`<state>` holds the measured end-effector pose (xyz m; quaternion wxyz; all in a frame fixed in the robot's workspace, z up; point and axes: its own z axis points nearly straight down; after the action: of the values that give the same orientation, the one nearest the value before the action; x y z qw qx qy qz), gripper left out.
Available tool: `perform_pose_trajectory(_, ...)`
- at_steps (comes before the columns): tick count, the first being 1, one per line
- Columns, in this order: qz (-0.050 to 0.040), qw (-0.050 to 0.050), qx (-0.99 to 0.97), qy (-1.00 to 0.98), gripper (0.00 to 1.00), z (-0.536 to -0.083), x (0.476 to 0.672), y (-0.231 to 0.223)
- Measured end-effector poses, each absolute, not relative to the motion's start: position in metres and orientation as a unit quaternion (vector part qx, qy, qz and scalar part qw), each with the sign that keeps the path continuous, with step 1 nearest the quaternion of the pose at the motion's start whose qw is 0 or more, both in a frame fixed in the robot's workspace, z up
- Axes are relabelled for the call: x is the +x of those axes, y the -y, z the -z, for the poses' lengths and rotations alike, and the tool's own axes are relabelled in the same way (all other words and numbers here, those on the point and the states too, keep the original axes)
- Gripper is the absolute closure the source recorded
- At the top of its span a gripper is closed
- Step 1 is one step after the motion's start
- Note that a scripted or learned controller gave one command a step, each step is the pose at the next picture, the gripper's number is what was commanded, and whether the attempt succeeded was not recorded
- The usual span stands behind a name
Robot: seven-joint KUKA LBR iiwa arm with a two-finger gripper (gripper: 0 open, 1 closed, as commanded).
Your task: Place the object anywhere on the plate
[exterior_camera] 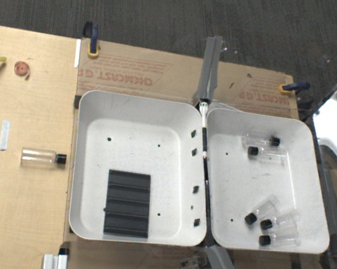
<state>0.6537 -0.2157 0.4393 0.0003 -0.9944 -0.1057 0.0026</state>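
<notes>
- Plate, black, ribbed, lies in left bin.
- Objs: capped vials, right bin, well right of plate.
- Step, prob.: pre-grasp, none on plate. Gripper state: can't tell.
- Next: grab one vial, carry left onto plate.

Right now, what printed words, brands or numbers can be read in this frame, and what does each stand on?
"CHEMCAST GP": red print, seen upside down, on the cardboard sheet behind the left bin.
A second red print on the cardboard behind the right bin: too blurred to read surely.
The clear bottles bear no legible labels.
</notes>
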Motion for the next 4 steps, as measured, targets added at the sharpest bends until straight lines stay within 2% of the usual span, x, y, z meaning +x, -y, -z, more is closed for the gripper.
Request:
perform_pose_trajectory(1, -0.0024, 0.001, -0.995, 0.099, 0.0, -0.44, 0.574, 0.223)
perform_pose_trajectory(2, -0.002, 0.0, -0.994, 0.105, 0.0, -0.399, 0.649, 0.198)
perform_pose_trajectory(3, -0.0016, 0.0, -0.995, 0.101, 0.0, -0.44, 0.654, 0.222)
perform_pose_trajectory(4, -0.0025, 0.001, -0.995, 0.099, 0.0, -0.44, 0.572, 0.223)
